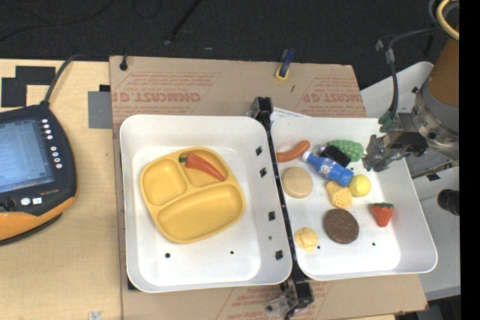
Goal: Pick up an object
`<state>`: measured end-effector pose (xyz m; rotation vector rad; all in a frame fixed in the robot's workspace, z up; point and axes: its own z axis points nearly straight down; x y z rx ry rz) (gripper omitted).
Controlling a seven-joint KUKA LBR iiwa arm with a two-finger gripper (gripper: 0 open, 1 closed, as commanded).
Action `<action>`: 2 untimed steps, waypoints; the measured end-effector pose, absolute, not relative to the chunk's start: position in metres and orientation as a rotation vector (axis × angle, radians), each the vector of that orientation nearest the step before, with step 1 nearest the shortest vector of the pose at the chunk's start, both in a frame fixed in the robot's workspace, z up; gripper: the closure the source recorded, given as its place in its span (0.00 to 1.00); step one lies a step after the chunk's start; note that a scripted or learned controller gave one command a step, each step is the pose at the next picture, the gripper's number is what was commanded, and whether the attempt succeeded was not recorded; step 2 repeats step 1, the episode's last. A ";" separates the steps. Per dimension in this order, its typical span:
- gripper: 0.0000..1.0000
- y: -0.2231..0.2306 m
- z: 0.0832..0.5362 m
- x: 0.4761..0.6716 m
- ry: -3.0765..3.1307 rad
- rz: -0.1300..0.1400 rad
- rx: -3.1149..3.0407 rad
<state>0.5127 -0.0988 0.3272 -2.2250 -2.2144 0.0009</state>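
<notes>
Two white bins sat side by side on a sheet of cardboard, and the gripper hung over the far right part of the right bin. Its dark fingers blurred into the wrist hardware, so it could not be told whether they were spread or closed, and nothing could be seen between them.

Most of the arm was cut off by the picture's edge. Just left of the gripper lay a green toy, partly covered by a black piece too dark to identify. A blue bottle lay slantwise left of the gripper, beside a sausage farther left. A small yellow ball sat just below the gripper, touching a lumpy yellow piece. A strawberry lay nearer the camera, with a brown disc, a tan round and a pale yellow lump spread to the left.

Well left of the gripper, the left bin held a yellow divided plate with an orange carrot in one compartment. A tablet at the far left was cropped by the edge.
</notes>
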 end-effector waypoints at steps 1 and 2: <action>1.00 0.016 0.409 0.476 -2.238 -0.012 -2.207; 1.00 0.016 0.409 0.476 -2.238 -0.012 -2.207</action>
